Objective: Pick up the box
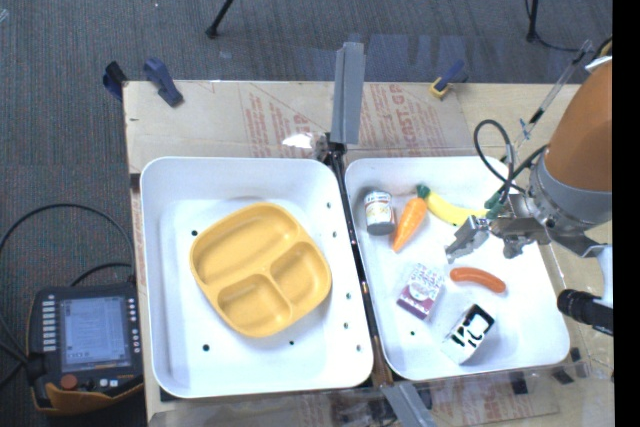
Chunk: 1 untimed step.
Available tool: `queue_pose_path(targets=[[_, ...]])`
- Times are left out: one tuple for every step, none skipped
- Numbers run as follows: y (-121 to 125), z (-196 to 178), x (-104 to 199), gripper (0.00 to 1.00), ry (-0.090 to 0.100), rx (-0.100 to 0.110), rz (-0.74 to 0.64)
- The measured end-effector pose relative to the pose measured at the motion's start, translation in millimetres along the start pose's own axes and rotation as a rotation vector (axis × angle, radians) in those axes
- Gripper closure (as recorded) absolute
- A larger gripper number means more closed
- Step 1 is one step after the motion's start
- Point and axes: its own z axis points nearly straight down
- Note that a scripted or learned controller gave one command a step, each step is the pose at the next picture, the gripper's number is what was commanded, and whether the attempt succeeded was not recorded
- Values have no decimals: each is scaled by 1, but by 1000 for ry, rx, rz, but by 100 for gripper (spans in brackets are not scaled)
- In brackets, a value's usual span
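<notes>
Spanning the bench side by side are two shallow white bins, the left bin point(160, 215) and the right bin point(545, 340), which look set up as a source and a spare space for sorting.

One yellow divided plate point(260, 267), with three compartments, lies flat in the left bin and takes up most of its floor, well apart from everything else.

One grey arm point(590, 155) reaches over the right bin's far right side. Its gripper point(478, 233) hangs above the bin floor, between the banana and the sausage; I cannot tell how its fingers stand, and nothing is visibly caught in them.

The right bin holds six small things, one of each:
- one black-and-white carton point(468, 332) near the front right corner, lying at a slant
- one small purple-and-white box point(421, 290), near the bin's middle and just left of the sausage, lying flat with its top free, which should suit a grasp from above
- one carrot point(408, 222)
- one banana point(445, 208)
- one sausage point(477, 279)
- one small can point(378, 212), upright beside the carrot

Judging by the gap, the gripper is not yet over the box.
</notes>
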Motion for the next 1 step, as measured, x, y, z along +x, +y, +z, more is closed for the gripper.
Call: queue_pose_path(targets=[[-27,68,85,0,-1,2,-40]])
